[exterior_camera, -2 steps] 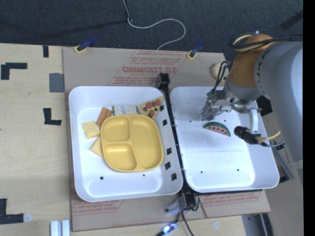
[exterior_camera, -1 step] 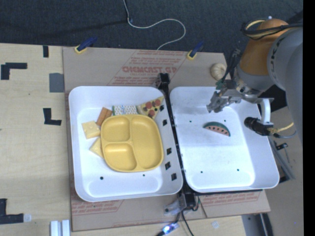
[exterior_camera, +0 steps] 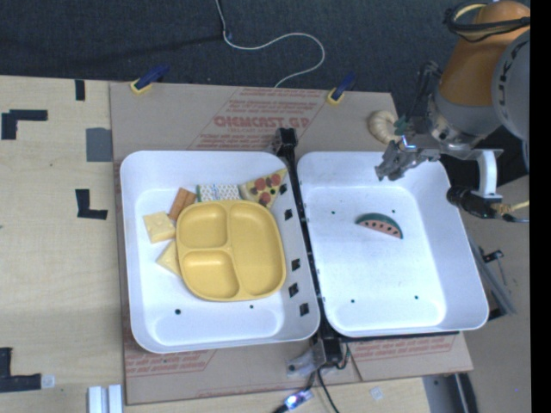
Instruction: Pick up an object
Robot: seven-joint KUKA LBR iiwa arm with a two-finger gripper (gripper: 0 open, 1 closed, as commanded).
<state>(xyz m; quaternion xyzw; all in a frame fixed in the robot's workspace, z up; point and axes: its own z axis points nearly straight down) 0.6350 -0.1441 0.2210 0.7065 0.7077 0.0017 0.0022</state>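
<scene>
A watermelon slice toy point(exterior_camera: 381, 225) lies in the right bin point(exterior_camera: 430, 312), toward its upper middle. My gripper point(exterior_camera: 392, 167) hangs over the far right part of that bin, up and to the right of the slice and apart from it. Nothing shows between its dark fingers. In the left bin point(exterior_camera: 146, 317) a yellow divided plate point(exterior_camera: 231, 249) lies among several small food toys: crackers point(exterior_camera: 160, 226), a brown piece point(exterior_camera: 182, 201) and a pizza slice point(exterior_camera: 265, 186).
The two bins meet at a black-clipped divider point(exterior_camera: 297, 231). A tan object point(exterior_camera: 381, 125) sits on the cardboard behind the right bin. A white cable point(exterior_camera: 275, 46) loops across the dark floor at the back. The arm's orange band point(exterior_camera: 482, 37) is at the upper right.
</scene>
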